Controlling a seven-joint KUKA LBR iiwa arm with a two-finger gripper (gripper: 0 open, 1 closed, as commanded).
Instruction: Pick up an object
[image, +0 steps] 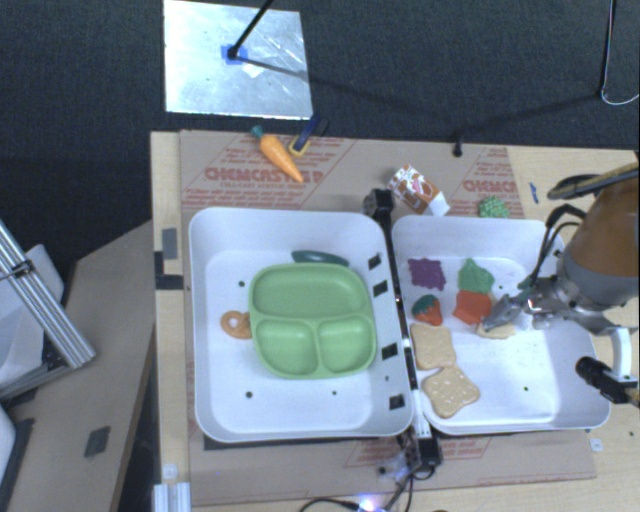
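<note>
Toy food pieces, lot of seven, we record in the right bin (575, 400), taking the green divided plate (311, 320) in the left bin (215, 300) as our landmark. Nearest to the plate's right we list two tan, flat bread-shaped pieces, one squarish (433, 346) and one with a lobed outline (450, 390) just below it. Further right of the plate: a purple, bumpy-edged piece (427, 272); a small red piece with a dark green cap (428, 308); a green leafy piece (476, 274); an orange-red blocky piece (471, 307) touching the leafy one from below; and a pale, flattish piece (497, 321) just beside the orange-red block.

We note the gripper (522, 308) on the grey arm at the far right of the plate, its tip at that pale piece. Whether its fingers are spread or pressed together we cannot tell.

The plate itself is smooth moulded plastic, rounded-rectangular, with three compartments. A small orange ring-like piece (236, 324) lies touching its left edge; a dark green sliver (320, 257) shows at its upper edge.

Above the plate, outside the bins on the printed cardboard (350, 170), we enter an orange carrot (280, 155), a small patterned carton (417, 189) and a green knobbly piece (492, 207).
</note>
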